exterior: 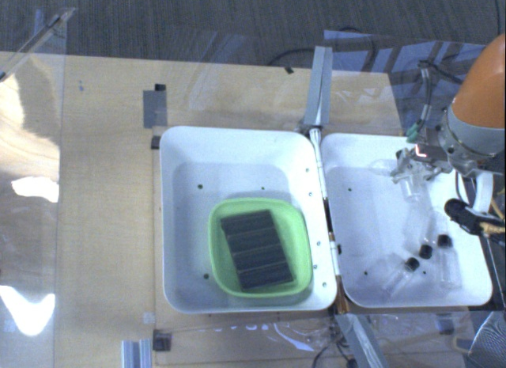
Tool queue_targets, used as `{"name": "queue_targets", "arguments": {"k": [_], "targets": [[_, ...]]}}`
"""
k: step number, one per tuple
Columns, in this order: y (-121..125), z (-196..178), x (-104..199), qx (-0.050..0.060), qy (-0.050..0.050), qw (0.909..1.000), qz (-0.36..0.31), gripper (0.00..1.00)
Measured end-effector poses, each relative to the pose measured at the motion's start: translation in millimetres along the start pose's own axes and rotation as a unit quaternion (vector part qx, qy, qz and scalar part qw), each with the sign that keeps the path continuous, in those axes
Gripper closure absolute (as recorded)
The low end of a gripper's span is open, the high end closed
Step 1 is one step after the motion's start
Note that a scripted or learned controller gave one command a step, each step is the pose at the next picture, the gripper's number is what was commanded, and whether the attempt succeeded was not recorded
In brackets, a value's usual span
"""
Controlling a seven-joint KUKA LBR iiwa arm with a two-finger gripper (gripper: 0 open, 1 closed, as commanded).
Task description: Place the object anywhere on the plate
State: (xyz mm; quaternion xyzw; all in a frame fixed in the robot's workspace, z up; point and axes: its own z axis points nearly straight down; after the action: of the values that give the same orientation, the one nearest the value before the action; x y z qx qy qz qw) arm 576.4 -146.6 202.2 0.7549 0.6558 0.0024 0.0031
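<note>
1 green plate | 1 dark ridged block on it | 2 white bins

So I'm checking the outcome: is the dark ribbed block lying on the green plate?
Yes, the dark ribbed rectangular block lies flat on the green square plate in the left white bin.

Lighting bright, even, slightly cool. Strong window-like glare patches on the wooden bench at far left, blown out to white. White bins near clipping, with soft shadows along their inner walls. Low resolution, mild softness overall. Clear parts in the right bin are hard to make out against the white.
</note>
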Motion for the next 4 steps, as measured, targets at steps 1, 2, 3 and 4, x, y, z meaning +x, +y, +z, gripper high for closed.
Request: {"name": "queue_targets", "arguments": {"k": [1,2,3,4], "targets": [[-2.8,-86.4,39.7,-0.002,0.0,0.9954,-0.096,1.0],[5.0,-18.1,112.0,0.001,0.001,0.9863,-0.165,1.0],[-55.4,17.0,152.9,0.002,0.002,0.9621,-0.273,1.0],[-118.1,16.6,200.8,0.002,0.002,0.9444,-0.329,1.0]]}}
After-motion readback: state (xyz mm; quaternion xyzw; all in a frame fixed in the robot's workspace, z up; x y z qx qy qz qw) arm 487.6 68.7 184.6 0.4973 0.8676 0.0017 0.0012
